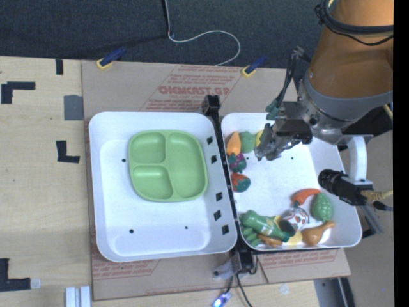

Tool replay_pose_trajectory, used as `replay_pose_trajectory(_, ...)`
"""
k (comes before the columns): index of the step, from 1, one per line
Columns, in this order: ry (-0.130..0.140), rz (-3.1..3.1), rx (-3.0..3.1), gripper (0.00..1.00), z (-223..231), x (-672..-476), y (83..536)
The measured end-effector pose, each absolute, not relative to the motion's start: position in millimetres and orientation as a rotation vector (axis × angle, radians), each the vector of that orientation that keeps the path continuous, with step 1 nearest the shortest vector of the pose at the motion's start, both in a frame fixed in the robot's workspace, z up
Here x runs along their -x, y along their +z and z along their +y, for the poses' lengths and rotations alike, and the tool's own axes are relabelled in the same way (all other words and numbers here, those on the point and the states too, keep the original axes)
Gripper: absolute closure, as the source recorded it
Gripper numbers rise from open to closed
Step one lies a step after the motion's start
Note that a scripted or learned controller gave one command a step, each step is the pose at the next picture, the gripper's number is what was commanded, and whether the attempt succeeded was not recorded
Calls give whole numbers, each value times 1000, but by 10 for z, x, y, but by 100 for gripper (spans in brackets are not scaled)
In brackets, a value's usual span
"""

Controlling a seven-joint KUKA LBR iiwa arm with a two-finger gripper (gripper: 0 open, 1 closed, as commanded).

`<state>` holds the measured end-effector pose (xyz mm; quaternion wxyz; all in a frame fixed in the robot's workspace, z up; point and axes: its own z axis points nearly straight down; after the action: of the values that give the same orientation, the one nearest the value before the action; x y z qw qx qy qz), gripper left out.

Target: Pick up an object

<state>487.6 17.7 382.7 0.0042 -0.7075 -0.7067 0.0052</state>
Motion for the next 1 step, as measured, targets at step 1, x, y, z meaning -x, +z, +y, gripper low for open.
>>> replay_pose_trajectory(1, -22, -2232, 2229, 100, 87, -4896, 5445)
